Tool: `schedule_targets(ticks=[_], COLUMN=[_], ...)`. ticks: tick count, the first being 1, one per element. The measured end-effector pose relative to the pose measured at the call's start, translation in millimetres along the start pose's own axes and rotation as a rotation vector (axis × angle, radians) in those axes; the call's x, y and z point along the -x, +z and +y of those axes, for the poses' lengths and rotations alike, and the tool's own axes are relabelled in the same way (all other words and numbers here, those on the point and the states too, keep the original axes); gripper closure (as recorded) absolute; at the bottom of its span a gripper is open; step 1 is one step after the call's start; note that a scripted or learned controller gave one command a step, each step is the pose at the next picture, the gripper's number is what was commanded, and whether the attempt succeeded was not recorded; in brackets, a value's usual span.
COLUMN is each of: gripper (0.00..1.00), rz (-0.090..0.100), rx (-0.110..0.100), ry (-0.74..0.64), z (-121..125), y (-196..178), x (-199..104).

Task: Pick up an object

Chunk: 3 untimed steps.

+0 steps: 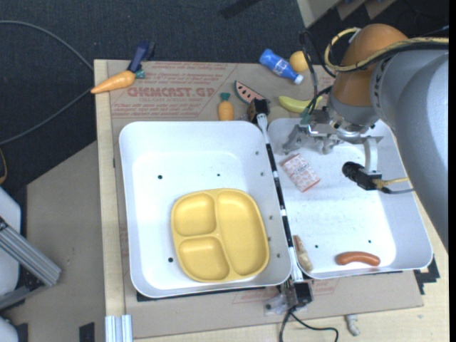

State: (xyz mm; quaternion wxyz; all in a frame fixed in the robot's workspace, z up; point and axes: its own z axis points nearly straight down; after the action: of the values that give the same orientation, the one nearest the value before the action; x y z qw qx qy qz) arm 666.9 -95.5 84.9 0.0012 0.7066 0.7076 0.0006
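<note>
Right bin (399,226): patterned packet (300,172) near far-left corner, sausage (358,259) by near edge. Gripper (318,135) low over far edge, just beyond packet, positioned for pickup; closure indeterminable.

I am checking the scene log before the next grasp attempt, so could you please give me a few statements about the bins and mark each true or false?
1. The yellow divided plate lies in the left bin. True.
2. The sausage lies in the left bin. False: it lies in the right bin, near its front edge.
3. The carrot lies outside both bins. True.
4. The blue bottle stands on the plate. False: it lies on the bench behind the bins.
</note>
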Motion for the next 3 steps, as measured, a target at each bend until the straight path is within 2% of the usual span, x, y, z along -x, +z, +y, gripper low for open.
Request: schedule_targets(ticks=[3], gripper=[0.00], rz=[0.001], rx=[-0.004], ry=[0.002], z=[-14], y=[0], x=[3])
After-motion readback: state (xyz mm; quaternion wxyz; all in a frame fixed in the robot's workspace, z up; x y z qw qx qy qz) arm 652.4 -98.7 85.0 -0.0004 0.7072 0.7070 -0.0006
